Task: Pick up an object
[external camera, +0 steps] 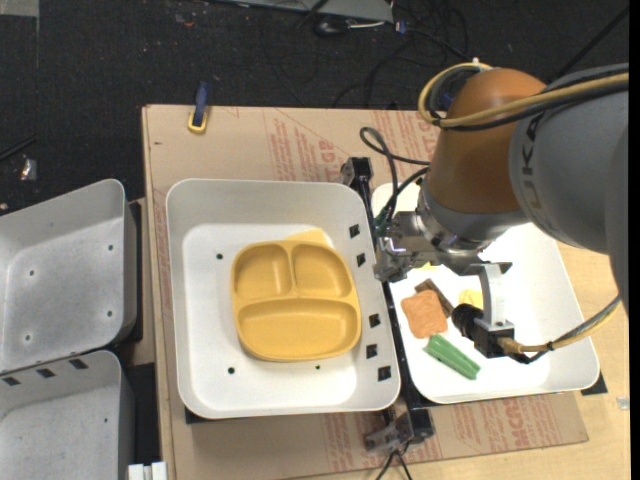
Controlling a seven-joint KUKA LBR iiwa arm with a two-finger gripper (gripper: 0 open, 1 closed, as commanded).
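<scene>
Where the grey arm with its orange band (560,158) reaches in from the right, it hangs over the right-hand shallow white bin (560,373) and covers most of that bin's far half. The two-finger gripper (398,253) sits low beside this bin's left wall, close to the ridge where the two bins meet. The wrist hides its tip, so I cannot tell whether it is open or closed, or whether it has hold of anything.

The things to pick lie in the near left part of the right-hand bin. A flat orange-brown piece with uneven corners (425,314) lies just below the gripper. A green stick-shaped plastic piece (452,357) rests at a slant nearer the front wall, and a small yellow bit (469,297) shows just right of the orange piece. Bare white floor runs along the front wall and into the near right corner, leaving open room there.

The left-hand shallow white bin (200,373) holds a yellow plastic tray with three compartments (296,300). The tray lies flat near the middle, turned a little, apart from every wall. Small black clips (375,320) line the wall between the two bins, near the gripper. Both bins rest on a brown cardboard sheet (260,138), with a blue-and-yellow clamp (200,108) at its far left edge. White perforated panels (60,258) lie to the left, and cables (350,18) trail on the dark floor behind.
</scene>
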